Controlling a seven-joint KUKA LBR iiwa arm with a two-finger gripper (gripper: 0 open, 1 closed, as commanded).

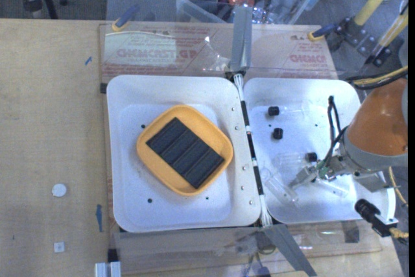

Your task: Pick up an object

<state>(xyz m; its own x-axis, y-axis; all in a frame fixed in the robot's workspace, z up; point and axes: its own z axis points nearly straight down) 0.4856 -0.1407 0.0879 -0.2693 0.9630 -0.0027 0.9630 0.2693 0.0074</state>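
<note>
Since your gripper [306, 176] sits low in the right bin [343, 201], can't tell its state; the yellow tray [150, 139] lies well left, long axis diagonal, in the left bin [123, 204].

A yellow tray [185, 150] with a dark ribbed insert lies flat and skewed in the left bin [123, 204]. Small black pieces [277, 133] dot the right bin [292, 207].

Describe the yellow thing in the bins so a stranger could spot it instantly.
Start at the two white bins side by side and take the left bin. Lying near its middle is the yellow tray, a rounded square turned at an angle. Unlike the small black pieces next door, it carries a dark ribbed panel on top.
</note>
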